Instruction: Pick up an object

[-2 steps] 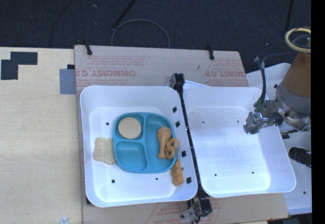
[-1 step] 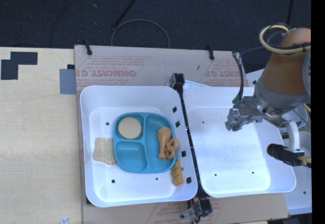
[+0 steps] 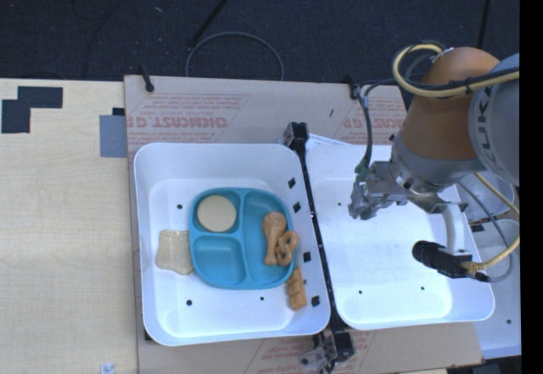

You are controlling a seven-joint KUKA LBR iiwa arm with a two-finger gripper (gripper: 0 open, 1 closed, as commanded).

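A glossy blue sectioned plastic tray point(image 3: 231, 264) of tan, lumpy toy foods sits in the left white bin point(image 3: 165, 169), while the metal tool point(image 3: 366, 203) hovers over the right bin point(image 3: 399, 296), its grip impossible to judge.

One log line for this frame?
gripper: over right bin, holding nothing seen | tray: left bin, food on it | pick: not done

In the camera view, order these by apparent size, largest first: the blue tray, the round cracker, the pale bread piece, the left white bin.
1. Left white bin
2. Blue tray
3. Round cracker and pale bread piece: they look alike, so no ranking.
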